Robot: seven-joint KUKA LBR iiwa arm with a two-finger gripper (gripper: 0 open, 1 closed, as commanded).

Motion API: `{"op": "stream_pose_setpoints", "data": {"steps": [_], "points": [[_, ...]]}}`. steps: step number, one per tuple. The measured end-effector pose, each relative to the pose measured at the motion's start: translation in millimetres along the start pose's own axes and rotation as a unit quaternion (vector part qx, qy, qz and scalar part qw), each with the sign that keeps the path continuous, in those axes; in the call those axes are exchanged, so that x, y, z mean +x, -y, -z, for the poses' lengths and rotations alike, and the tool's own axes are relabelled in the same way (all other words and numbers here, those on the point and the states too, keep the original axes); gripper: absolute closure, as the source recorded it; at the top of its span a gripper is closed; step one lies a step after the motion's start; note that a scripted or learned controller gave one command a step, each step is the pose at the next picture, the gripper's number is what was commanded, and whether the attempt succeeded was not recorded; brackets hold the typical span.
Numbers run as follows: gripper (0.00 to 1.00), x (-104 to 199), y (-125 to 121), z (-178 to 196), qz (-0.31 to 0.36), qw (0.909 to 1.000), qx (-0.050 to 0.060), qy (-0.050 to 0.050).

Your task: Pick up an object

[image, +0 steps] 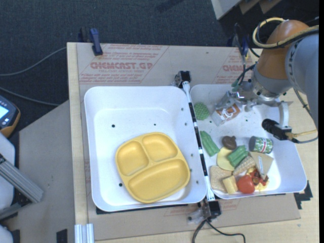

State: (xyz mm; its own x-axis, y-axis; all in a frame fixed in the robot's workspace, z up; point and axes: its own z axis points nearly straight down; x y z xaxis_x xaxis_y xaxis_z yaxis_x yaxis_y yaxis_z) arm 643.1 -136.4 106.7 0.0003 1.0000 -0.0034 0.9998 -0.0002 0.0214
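My gripper (234, 104) hangs low in the right bin (296, 168) over a small packet (226, 113); whether it grips, I cannot tell.

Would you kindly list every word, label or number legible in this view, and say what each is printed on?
"CHEMCAST GP", red print on the brown protective sheet above the left bin.
The same red print repeats above the right bin, partly cut off.
Smaller red lines around both: too blurred to read.
Green can label: too small to read.
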Motion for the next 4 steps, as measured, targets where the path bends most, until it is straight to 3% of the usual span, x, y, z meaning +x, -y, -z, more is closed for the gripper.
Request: {"op": "stream_pose_setpoints", "data": {"steps": [1, 2, 3, 4], "points": [[0.0, 13.6, 84.8, 84.0, -0.001, 0.9999, 0.01, -0.002], [0.0, 6.7, 102.1, 2.1, 0.001, 1.0, 0.008, -0.001], [0.0, 32.1, 91.9, -21.4, 0.001, 0.9999, 0.011, -0.002], [0.0, -20.9, 69.9, -20.4, 0.0, 1.0, 0.009, -0.004]]}}
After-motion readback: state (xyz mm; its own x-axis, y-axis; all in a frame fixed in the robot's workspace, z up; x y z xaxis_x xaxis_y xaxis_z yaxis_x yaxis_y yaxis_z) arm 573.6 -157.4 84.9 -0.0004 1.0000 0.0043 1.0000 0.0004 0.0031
